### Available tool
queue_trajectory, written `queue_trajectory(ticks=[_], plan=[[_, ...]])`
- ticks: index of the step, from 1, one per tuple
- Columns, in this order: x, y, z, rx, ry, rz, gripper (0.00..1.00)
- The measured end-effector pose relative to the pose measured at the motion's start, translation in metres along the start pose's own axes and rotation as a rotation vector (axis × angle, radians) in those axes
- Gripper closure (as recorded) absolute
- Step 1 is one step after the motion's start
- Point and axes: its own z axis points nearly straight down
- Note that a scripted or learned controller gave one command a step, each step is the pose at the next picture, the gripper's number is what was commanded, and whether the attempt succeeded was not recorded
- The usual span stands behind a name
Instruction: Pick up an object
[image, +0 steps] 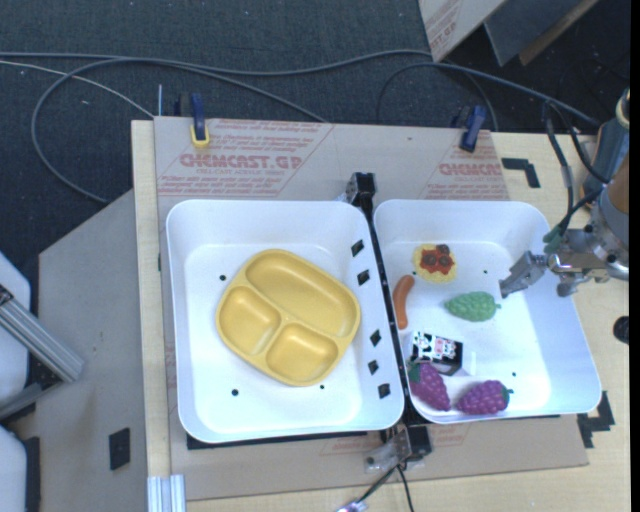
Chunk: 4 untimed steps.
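Note:
The right bin (560, 340) holds several toy foods. A yellow piece with red topping (436, 261) lies at the back, with an orange sausage (402, 300) beside the divider. A green grape bunch (471, 306) sits in the middle. A black-and-white carton (437, 349) and two purple grape bunches (430, 386) (484, 397) lie near the front. My gripper (546, 276) hangs over the bin's right part, just right of the green grapes and apart from them. It is open, and nothing is between its fingers.
A yellow divided plate (288, 317) lies in the left bin (190, 300). Black clips line the divider (372, 290) between the bins. Cables trail over the dark floor at the back, and the arm's wrist (615, 190) stands over the bench's right edge.

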Motion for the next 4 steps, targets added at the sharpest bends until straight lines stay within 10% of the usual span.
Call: queue_trajectory(ticks=[3, 4], plan=[[0.007, 0.002, 0.158, 0.005, 0.002, 0.0, 0.0], [0.006, 0.004, 0.144, -0.001, 0.0, 0.001, 1.0]])
